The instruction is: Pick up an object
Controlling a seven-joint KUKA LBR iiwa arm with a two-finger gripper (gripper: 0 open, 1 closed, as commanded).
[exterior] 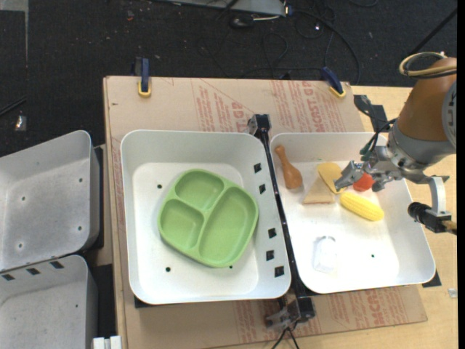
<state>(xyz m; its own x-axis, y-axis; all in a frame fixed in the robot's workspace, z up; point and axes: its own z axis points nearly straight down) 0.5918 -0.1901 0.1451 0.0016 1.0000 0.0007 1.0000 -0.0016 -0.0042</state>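
Several objects crowd the right bin (407,267) at centre right: the corn (362,206), a red piece (362,182), a yellow wedge (328,174). The gripper (361,171) hovers over them; its opening I cannot tell. Closing here may nudge neighbours and grasp nothing

Single fixed camera above bench (182,100), slanted down over both bins (138,195).

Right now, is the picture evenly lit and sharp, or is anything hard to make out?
In the camera view the light is soft and even, with faint shadows; the green plate and yellow corn are crisp; the pale object nearly vanishes against the white right bin; the gripper looks cluttered and slightly blurred.
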